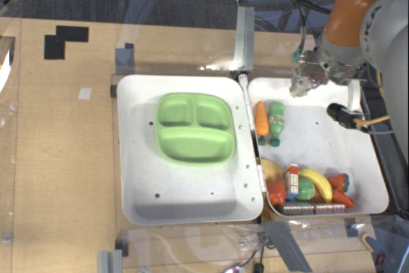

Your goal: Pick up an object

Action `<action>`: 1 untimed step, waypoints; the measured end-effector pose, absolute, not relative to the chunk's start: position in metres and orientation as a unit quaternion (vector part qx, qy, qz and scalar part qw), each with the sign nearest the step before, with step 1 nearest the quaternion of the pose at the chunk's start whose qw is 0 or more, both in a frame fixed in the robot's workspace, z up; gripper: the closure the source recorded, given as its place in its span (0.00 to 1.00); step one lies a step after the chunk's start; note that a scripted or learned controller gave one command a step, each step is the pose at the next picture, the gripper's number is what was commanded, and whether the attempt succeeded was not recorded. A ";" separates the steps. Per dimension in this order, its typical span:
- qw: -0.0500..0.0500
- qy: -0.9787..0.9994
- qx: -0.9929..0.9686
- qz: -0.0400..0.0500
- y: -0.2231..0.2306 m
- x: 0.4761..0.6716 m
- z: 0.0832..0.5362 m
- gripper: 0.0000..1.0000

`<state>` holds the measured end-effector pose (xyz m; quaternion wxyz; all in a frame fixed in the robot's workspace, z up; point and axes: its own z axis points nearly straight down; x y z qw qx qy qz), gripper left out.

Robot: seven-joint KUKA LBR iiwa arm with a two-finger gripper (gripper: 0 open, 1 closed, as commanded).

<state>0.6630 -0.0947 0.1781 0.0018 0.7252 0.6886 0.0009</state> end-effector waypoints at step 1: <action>0.002 0.689 0.725 0.001 -0.094 0.663 0.178 0.00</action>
